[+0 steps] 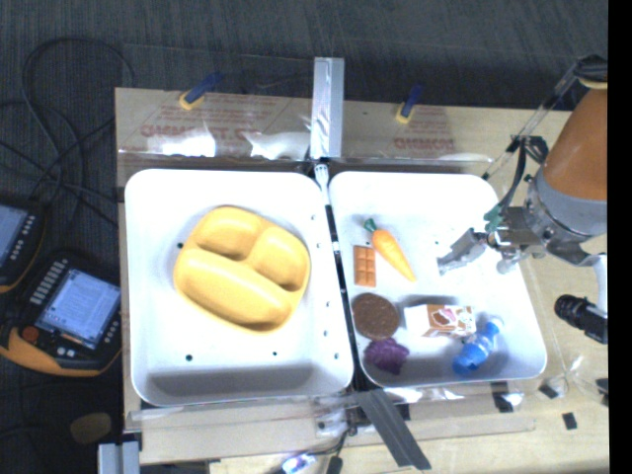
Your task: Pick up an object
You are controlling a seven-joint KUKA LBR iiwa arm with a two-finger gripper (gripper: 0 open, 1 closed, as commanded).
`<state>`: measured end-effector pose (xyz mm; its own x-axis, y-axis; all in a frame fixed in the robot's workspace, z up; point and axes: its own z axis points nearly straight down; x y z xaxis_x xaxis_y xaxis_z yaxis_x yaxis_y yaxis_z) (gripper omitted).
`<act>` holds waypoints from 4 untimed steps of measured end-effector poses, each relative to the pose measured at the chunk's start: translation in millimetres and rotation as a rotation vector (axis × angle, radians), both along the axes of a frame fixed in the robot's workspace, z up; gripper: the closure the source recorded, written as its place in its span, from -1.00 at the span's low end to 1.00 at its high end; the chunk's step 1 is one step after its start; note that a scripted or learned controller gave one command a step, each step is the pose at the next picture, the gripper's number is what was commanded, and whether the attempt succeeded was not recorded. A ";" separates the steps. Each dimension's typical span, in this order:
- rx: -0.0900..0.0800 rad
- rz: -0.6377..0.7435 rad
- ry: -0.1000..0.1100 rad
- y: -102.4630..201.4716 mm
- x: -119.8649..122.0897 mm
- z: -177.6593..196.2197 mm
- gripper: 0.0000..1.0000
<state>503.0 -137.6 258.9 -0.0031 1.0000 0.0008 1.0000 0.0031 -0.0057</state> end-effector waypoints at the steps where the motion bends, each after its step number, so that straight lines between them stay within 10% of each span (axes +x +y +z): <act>1: 0.003 0.386 -0.002 40.0 51.8 -91.5 -1.00; 2: -0.002 0.751 -0.013 14.1 101.0 -170.8 -1.00; 3: -0.002 0.751 -0.014 14.1 101.2 -170.7 -1.00; 4: -0.001 0.751 -0.020 15.2 103.6 -162.3 1.00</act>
